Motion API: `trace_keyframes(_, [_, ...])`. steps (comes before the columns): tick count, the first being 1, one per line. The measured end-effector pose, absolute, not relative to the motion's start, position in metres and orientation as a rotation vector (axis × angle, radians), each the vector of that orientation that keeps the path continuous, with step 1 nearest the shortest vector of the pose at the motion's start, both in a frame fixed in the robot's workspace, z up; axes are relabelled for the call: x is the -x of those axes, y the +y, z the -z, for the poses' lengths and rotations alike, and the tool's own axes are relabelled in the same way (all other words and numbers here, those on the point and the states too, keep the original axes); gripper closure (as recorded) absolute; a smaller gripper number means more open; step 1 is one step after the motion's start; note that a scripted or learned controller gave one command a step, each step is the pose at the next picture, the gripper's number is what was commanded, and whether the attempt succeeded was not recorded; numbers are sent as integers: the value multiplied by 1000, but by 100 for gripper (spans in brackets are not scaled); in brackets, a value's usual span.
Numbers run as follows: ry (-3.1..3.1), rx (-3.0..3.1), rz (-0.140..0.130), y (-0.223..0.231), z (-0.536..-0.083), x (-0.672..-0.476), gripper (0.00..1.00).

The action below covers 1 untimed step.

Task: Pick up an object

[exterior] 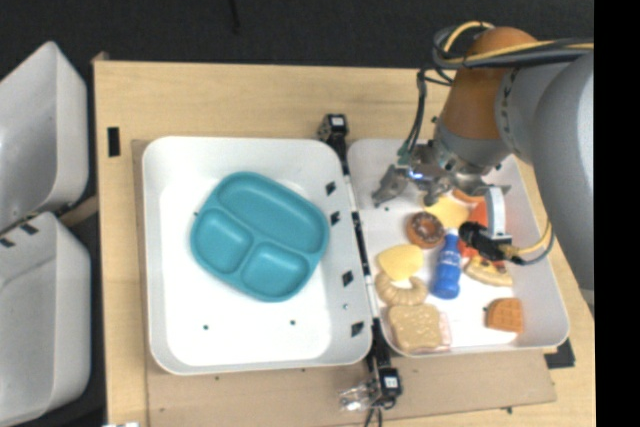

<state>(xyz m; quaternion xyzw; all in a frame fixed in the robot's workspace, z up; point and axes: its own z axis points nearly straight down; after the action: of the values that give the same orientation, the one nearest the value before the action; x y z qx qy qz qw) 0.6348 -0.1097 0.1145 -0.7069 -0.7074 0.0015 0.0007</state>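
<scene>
The gripper (400,183), fingers spread and holding nothing, hangs just up and left of the doughnut (426,230), its nearest pick.

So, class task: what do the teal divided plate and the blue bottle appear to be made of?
Teal divided plate: probably moulded plastic, with an even colour, soft sheen and rounded compartments. Blue bottle: likely plastic too, uniform blue with an orange cap; too small to be sure.
</scene>
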Motion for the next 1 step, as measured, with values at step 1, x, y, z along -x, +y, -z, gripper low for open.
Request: trace_keyframes(1, [-2220,2223,-3,-111,-100,-635,0])
